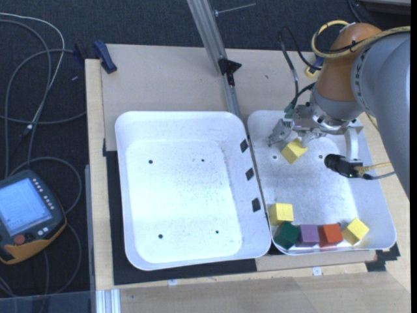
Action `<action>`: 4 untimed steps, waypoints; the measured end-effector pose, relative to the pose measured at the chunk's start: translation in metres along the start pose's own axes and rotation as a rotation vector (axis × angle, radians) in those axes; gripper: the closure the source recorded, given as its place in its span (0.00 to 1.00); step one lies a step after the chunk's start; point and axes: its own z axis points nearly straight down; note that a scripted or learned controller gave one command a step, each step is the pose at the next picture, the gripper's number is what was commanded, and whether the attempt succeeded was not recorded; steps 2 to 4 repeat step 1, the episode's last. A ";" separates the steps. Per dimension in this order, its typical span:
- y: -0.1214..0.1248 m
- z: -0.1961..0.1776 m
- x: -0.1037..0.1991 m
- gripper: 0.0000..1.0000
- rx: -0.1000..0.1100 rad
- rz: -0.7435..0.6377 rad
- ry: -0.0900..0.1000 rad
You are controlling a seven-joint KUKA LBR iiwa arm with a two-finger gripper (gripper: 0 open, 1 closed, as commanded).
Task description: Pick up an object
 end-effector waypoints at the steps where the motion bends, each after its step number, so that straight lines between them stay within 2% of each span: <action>1: 0.028 0.028 -0.012 0.00 0.011 0.001 0.005; 4: 0.028 0.028 -0.012 0.00 0.011 0.001 0.005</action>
